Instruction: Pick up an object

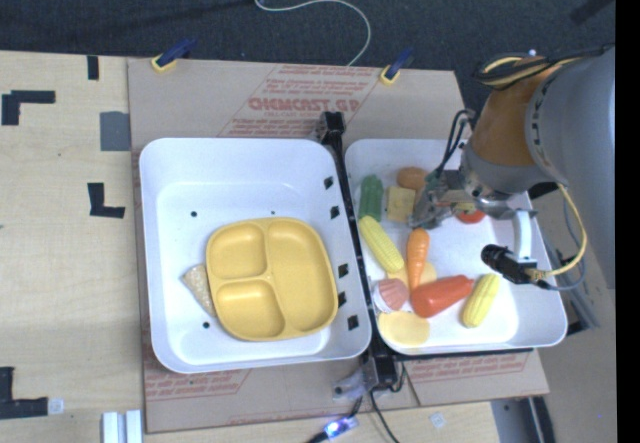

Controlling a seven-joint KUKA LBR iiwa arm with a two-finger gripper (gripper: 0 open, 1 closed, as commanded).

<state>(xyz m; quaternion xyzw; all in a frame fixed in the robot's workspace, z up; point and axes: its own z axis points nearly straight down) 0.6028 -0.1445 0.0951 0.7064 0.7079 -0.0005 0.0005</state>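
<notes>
- Cardboard covers the bench [300, 101] under two white bins, with dark carpet behind.
- Left bin [170, 171] holds a yellow divided plate [270, 276].
- Right bin [530, 331] holds toy food: a green pickle [371, 197], two corn cobs [381, 242], a carrot [416, 253] and a red pepper [440, 295].
- Gripper [432, 209] hangs low just above the carrot's top end; whether it is spread or pinching, I cannot tell, since the wrist seems to hide it.
</notes>
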